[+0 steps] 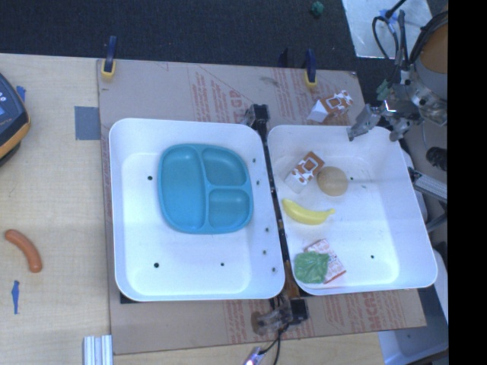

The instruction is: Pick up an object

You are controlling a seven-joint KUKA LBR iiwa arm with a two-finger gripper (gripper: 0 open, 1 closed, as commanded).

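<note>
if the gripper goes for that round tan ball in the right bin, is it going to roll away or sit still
The round tan ball looks smooth and near-spherical, so a nudge would probably send it rolling across the right bin. The small carton close on its left might check it that way only. It looks like toy food, likely light, so off-centre fingers could squirt it aside.

Faint red print runs across the cardboard (228, 90) under the bins, but it's too blurred to read. The small cartons (306, 168) carry markings, also illegible. No legible text anywhere else.
</note>
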